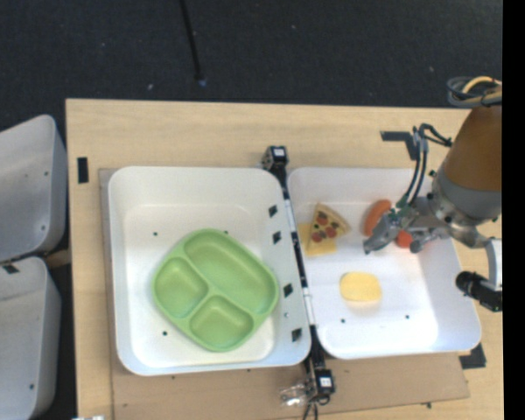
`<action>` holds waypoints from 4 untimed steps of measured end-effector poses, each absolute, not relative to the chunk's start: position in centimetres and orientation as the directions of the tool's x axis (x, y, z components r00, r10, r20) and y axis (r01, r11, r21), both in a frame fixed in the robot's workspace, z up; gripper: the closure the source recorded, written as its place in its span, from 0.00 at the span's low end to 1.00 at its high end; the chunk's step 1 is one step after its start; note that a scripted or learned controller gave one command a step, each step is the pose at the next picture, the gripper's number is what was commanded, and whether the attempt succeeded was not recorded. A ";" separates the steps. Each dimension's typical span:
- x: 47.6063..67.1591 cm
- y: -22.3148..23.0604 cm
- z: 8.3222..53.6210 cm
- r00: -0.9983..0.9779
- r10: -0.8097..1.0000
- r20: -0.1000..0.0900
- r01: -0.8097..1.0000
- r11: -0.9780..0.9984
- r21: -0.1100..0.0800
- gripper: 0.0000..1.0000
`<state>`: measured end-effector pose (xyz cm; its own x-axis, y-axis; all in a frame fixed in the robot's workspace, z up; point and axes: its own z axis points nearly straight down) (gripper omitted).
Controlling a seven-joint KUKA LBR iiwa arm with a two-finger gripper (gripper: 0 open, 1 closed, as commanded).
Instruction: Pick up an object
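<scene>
In the right bin (420, 335) lie a pizza-slice toy (324, 229), a yellow oval piece (360, 288) and a red-orange piece (378, 214). My gripper (394, 233) hangs low over the bin's upper right part, right beside the red-orange piece. A small red bit (404, 240) shows at the fingers; whether it is gripped I cannot make out. The arm with its orange band (477, 151) comes in from the right.
The left bin (131, 191) holds a green divided plate (213, 289). A divider with black clips (293, 261) runs between the bins. Black mounts sit at the divider's top (275, 157) and bottom (319, 381) ends. Wooden bench (201, 129) surrounds the bins.
</scene>
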<state>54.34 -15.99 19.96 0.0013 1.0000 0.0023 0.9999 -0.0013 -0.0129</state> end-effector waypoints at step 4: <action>55.2 -17.0 11.2 0.006 1.000 -0.001 1.000 -0.006 0.003 1.00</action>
